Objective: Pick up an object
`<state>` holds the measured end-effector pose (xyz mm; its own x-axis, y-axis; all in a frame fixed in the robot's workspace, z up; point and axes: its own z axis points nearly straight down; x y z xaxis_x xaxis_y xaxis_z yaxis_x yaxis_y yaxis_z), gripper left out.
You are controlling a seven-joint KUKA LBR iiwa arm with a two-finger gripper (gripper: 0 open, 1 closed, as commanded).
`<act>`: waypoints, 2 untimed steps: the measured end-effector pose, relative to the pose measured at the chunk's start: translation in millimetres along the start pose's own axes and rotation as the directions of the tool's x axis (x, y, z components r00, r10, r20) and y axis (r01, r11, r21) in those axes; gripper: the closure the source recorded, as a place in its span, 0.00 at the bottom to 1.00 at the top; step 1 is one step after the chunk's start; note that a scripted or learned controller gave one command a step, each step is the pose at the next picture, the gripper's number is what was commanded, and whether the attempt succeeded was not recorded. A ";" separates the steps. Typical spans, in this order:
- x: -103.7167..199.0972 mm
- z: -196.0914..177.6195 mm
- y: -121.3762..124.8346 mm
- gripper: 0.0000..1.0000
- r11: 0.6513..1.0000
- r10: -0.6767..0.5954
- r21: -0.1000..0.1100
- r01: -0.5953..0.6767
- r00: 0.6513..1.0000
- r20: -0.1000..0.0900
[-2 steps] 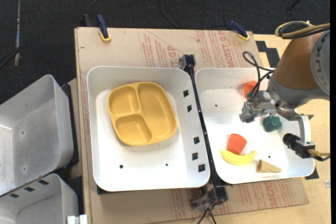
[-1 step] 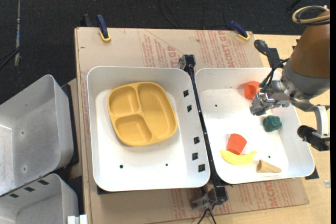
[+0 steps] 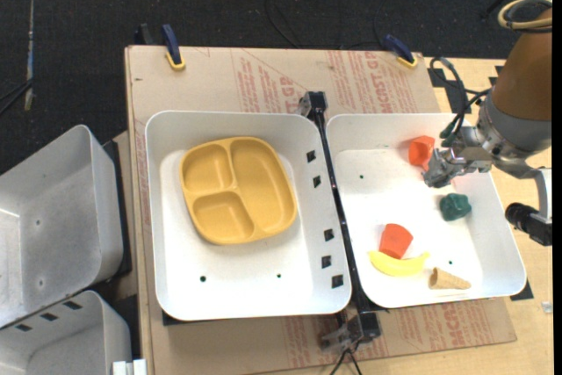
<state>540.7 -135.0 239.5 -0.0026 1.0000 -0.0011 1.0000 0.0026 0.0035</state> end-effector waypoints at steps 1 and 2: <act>55.4 -9.0 5.5 1.00 1.000 -0.005 0.001 0.005 1.000 -0.002; 110.7 3.9 12.9 1.00 1.000 -0.005 0.005 0.005 1.000 -0.002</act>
